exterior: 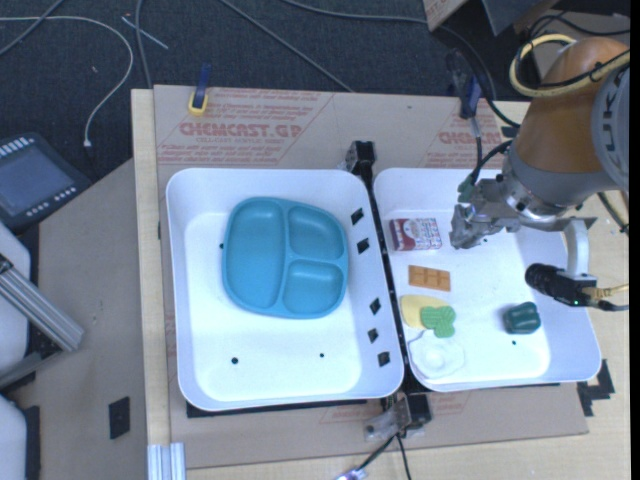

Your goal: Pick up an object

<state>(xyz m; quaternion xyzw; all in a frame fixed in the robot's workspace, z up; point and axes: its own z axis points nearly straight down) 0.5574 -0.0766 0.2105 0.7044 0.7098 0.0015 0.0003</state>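
Grey, my claw (468, 230) hangs over the right bin (560, 368), just beside the red carton (414, 233); its grip I cannot tell.

Looks down at a slant from above the desk (260, 118), fairly near, both white bins (190, 298) mid-frame, floor along the top.

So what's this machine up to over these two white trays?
A robot arm reaches over the right bin, its tool hovering beside a red-and-white packet. Below lie a cracker, some green and yellow toy food and a dark green piece. The left bin holds a blue plate.
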